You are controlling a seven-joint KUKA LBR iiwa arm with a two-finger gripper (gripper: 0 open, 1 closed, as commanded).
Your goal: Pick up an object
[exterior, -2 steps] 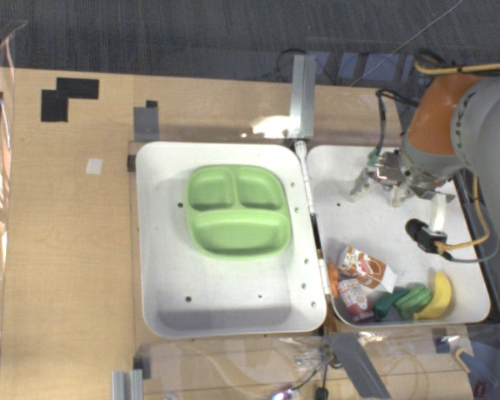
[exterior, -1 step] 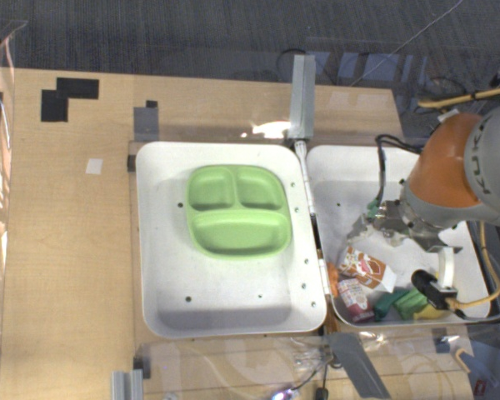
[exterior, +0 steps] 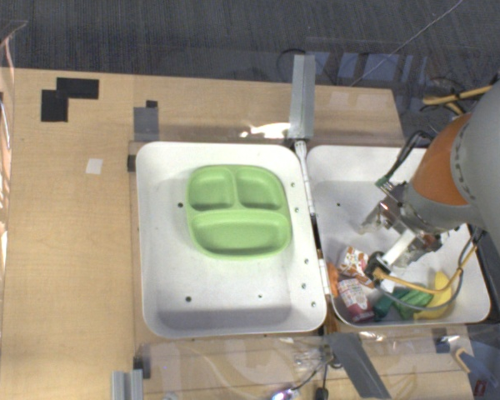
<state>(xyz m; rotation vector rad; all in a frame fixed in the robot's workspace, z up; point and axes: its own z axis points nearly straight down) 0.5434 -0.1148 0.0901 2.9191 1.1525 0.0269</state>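
Observation:
My gripper [exterior: 378, 217] hangs over the right bin [exterior: 350, 192], near its middle, just behind a pile of small objects at the bin's front. The pile holds a red and white snack packet [exterior: 352, 264], a maroon item [exterior: 358, 307], a dark green item [exterior: 391, 306] and a yellow banana [exterior: 438, 295]. The gripper sits a little above and to the right of the snack packet. Nothing can be made out between its tips.
The left bin [exterior: 162, 282] holds a green divided plate [exterior: 236, 209] in its middle. A metal post [exterior: 300, 98] stands behind the seam between the two bins. The arm's grey and orange body [exterior: 458, 173] covers the right bin's far right side.

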